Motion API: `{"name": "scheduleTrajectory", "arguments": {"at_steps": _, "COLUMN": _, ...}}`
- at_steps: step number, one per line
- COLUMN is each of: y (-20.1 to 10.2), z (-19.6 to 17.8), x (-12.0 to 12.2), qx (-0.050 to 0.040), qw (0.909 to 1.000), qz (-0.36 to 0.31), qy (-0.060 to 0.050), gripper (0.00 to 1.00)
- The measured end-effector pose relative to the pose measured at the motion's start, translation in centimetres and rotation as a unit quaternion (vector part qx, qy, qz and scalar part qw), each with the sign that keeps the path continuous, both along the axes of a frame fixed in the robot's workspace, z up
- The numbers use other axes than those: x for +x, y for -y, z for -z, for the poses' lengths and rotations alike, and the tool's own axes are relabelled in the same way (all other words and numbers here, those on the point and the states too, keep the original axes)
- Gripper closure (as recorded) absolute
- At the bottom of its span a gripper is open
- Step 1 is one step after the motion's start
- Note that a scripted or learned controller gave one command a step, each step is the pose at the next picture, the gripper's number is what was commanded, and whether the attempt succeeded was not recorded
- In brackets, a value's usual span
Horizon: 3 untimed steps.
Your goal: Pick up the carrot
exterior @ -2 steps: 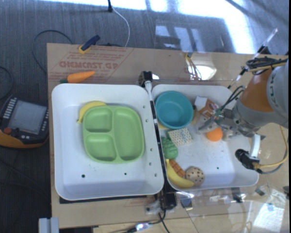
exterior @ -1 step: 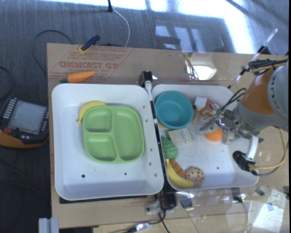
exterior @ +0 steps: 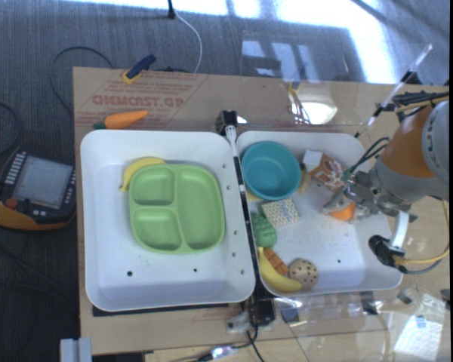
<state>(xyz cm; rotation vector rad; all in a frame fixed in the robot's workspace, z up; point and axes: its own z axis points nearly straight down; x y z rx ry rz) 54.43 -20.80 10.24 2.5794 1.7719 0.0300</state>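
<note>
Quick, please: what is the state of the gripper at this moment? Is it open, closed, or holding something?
Gripper: it is over the right bin, with an orange thing right at its tip; whether it holds that cannot be told.

The grey arm [exterior: 419, 153] reaches in from the right — gripper [exterior: 344, 200] low, pointing left.

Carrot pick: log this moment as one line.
tool low in right bin | orange piece at its tip, grasp unclear | second carrot on bench outside bins | plate in left bin
</note>
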Motion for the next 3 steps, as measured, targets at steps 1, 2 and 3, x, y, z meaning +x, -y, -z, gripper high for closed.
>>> {"name": "scheduleTrajectory", "arguments": {"at_steps": 1, "y": -5.2, "z": 0.8, "x": 5.8, "qx": -0.0045, "qw": 0.9988, "qz": 0.05, "qy": -0.001, "gripper": 1.0}}
{"name": "scheduleTrajectory", "arguments": {"at_steps": 2, "y": -9.2, "z": 0.9, "x": 5.6, "qx": -0.0153, "qw": 0.9561, "qz": 0.293, "qy": 0.009, "gripper": 1.0}}
{"name": "scheduleTrajectory", "arguments": {"at_steps": 3, "y": -8.8, "z": 0.9, "x": 5.6, "qx": -0.0168, "qw": 0.955, "qz": 0.296, "qy": 0.01, "gripper": 0.0}}
